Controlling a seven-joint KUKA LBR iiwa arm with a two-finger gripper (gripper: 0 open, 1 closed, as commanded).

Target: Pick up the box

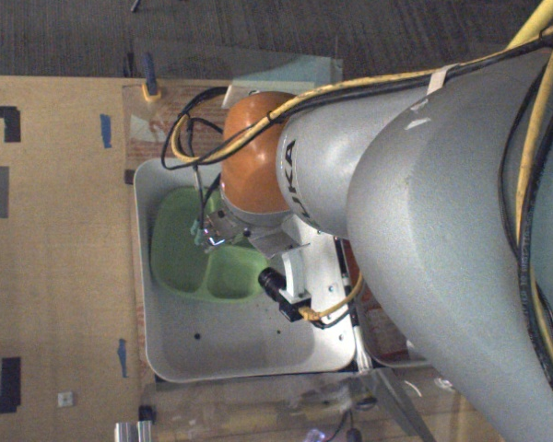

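The green box (198, 251) lies in the left bin (157, 339), toward its far left corner; it looks light, thin-walled and flexible, likely best pinched at a rim; the end effector (212, 233) hangs over it, its state impossible to tell.
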